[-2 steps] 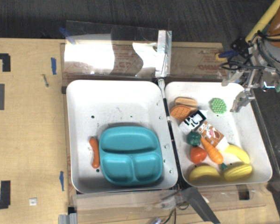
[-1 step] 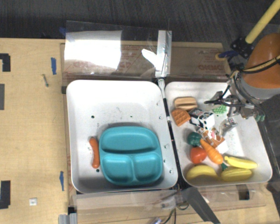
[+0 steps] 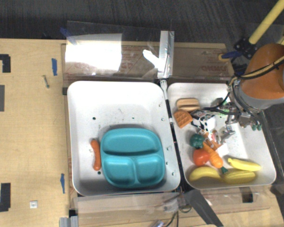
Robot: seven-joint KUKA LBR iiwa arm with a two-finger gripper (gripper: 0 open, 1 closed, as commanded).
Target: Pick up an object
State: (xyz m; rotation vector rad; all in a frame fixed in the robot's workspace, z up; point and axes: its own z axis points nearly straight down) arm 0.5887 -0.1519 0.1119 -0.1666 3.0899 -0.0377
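A pale wooden bench (image 3: pixel 28 126) carries two shallow white bins side by side. In the left bin (image 3: pixel 118 103), an orange sausage-shaped toy (image 3: pixel 96 154) lies lengthwise near the left wall. Just beside it to the right is a teal plastic plate with three compartments (image 3: pixel 131 157), which covers most of the bin's near half.

All the small pieces are in the right bin (image 3: pixel 255 143), clustered along its left side and near edge. A tan bun-shaped toy (image 3: pixel 188 103) lies farthest back, with an orange-brown waffle-like piece (image 3: pixel 182 118) just in front of it. A black-and-white spotted toy (image 3: pixel 201 123) lies to the right of the waffle piece, and a small dark-teal toy (image 3: pixel 197 140) lies nearer than that. Closer still, a red tomato-like ball (image 3: pixel 201 157) touches an orange toy carrot (image 3: pixel 214 156). Along the near wall are a rounded yellow toy (image 3: pixel 204 174) and two yellow toy bananas (image 3: pixel 244 164), close together.

The grey arm with its orange band (image 3: pixel 267 74) reaches in from the right. Its hand (image 3: pixel 226 132) is low over the right bin, just right of the spotted toy and just behind the carrot. The hand is too small and cluttered to tell whether it is open, closed or gripping anything.
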